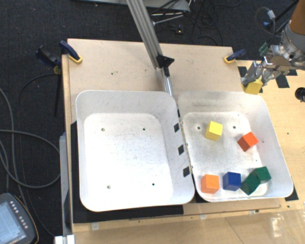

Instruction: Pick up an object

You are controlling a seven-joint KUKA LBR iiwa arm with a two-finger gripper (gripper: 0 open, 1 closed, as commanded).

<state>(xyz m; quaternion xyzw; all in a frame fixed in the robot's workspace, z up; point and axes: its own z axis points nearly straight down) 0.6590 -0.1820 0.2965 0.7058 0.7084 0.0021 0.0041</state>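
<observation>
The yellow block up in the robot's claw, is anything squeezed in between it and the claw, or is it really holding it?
Nothing visible sits between them. The gripper hangs above the far right corner of the right bin, and the yellow block shows right between its fingers, lifted off the bin. The other blocks lie lower in that bin.

- Arm (pixel 301 14) cut off by the picture's top and right edges; just the wrist end and a strip of orange band visible.
- Gripper (pixel 256 79) fingers too small and blurred to tell apart; yellow block (pixel 253 88) at the tips, hold or mere overlap impossible to judge.
- Two green blocks (pixel 256 180) at the right bin's (pixel 274 136) near right corner overlapping, boundary between them unclear.
- Tablet (pixel 7 222) cut off at the bottom left corner.
</observation>
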